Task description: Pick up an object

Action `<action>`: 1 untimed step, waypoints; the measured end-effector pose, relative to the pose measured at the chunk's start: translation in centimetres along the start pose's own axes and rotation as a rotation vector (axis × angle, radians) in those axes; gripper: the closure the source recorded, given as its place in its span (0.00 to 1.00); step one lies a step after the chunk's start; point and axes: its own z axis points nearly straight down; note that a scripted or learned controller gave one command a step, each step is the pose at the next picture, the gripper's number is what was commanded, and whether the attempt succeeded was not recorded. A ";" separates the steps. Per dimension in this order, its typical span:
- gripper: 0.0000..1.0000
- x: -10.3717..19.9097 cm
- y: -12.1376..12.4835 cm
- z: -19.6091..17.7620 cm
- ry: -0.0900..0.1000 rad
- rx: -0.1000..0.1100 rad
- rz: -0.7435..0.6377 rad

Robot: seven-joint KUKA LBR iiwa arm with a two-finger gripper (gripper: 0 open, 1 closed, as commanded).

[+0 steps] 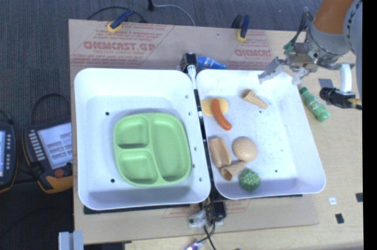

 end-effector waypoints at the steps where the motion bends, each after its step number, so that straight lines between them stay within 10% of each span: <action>1: 0.00 7.8 0.5 10.3 -0.001 -0.002 0.055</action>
